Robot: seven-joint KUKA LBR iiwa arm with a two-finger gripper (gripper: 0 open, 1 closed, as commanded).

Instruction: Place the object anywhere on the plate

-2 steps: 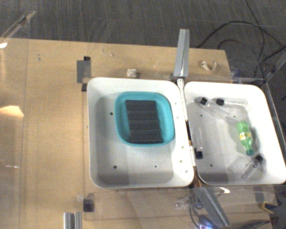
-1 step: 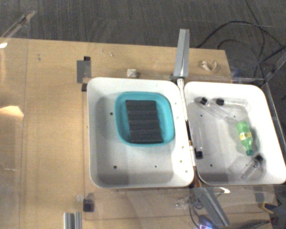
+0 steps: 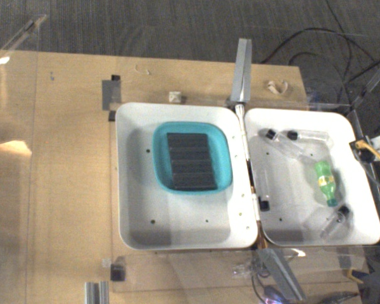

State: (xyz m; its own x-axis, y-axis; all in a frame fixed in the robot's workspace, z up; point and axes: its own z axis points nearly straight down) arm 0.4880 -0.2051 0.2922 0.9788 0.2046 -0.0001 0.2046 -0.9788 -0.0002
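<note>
Resting in the left bin [image 3: 133,220], a teal plate [image 3: 223,163] carries a dark ribbed block [image 3: 191,162]. Farther right, the right bin [image 3: 361,230] holds a green bottle [image 3: 325,181] among clear plastic bottles [image 3: 297,136] with black caps.

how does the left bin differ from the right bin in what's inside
The left shallow white bin holds a teal rounded-square plate with a dark ribbed rectangular block lying on it; the right shallow white bin holds a green plastic bottle and several clear plastic bottles with black caps. The left bin's contents sit centred and stacked; the right bin's lie scattered. Both bins are white, shallow and side by side.
</note>
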